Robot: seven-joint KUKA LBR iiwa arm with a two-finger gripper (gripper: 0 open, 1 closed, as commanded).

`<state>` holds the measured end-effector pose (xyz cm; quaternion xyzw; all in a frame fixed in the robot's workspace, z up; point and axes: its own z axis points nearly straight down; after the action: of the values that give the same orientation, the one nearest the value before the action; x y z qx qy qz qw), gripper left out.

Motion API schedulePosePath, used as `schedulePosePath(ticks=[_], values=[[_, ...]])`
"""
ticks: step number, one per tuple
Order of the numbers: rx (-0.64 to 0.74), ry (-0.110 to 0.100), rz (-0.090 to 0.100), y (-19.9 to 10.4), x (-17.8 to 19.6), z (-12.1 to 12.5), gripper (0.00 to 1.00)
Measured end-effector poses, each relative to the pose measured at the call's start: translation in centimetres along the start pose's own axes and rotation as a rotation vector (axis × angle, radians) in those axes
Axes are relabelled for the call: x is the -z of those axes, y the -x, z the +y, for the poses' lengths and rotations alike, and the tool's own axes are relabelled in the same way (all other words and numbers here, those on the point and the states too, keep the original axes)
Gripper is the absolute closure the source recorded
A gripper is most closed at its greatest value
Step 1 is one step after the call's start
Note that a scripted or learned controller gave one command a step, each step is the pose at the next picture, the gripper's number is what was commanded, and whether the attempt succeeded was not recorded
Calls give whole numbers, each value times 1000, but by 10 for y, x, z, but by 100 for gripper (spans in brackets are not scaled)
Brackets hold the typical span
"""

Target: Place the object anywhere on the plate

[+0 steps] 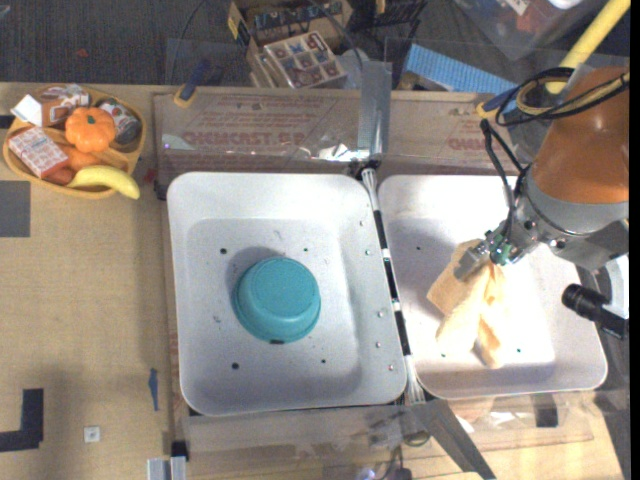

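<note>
From my seat at the console I judge the job barely begun: the object [470, 308], a pale tan, floppy-looking thing that reads like a cloth or a wedge of sponge, is in the right bin [575, 363], while the teal plate [278, 299] sits in the middle of the left bin [190, 228] with nothing on it. So the whole carry across the divider between the bins, and the release over the plate, are left to do. The arm [585, 158] reaches in from the right, and the gripper [492, 253] is at the upper end of the object, right against it as far as I can see. The object's lower part appears to rest on the bin floor and trails down and away from the wrist. Whether the pincer is wide, narrow, or clamped on the tan piece I cannot tell; from this slanted overhead angle the wrist body covers the tips, and the tan colour runs straight up under them. It may be that a corner is pinched, but I would not log it as a hold on this view alone. Off the bins, at the bench's far left corner, a bowl of toy fruit [75, 143] stands well clear of the work.
</note>
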<state>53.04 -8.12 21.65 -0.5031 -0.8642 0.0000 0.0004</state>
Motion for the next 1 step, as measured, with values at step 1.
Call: schedulePosePath(ticks=[1], values=[[397, 2, -1, -39, 6, 25, 100]])
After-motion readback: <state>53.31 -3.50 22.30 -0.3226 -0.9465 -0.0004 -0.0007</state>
